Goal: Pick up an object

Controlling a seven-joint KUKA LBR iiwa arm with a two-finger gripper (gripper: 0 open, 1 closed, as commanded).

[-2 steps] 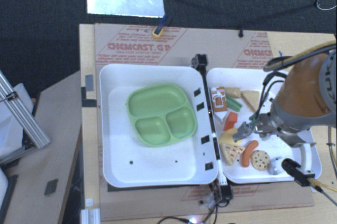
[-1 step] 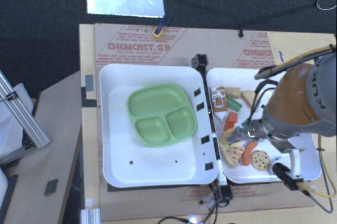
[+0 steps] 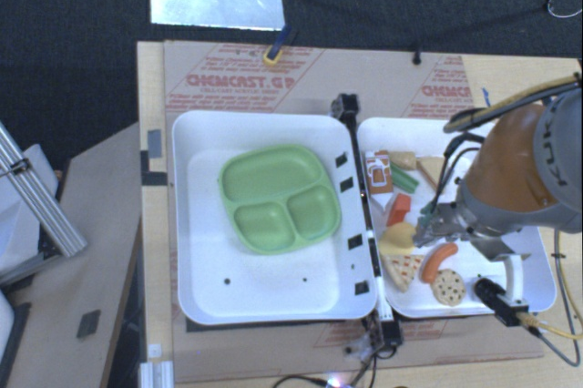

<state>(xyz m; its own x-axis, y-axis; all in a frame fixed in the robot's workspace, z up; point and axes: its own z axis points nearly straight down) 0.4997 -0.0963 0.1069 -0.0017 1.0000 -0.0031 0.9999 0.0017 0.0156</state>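
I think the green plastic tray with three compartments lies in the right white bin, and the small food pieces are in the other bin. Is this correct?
Not quite. The camera view shows the green plastic three-compartment tray in the left white bin. The small food pieces are in the other bin, the right white bin.

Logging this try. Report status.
Gripper low in right bin, over the toy food pile. Nothing seen held. Hot dog and cookie just beside it. Green tray in left bin.

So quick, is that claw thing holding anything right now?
Gripper: low over the toy food in the right bin; whether it is holding anything cannot be told.
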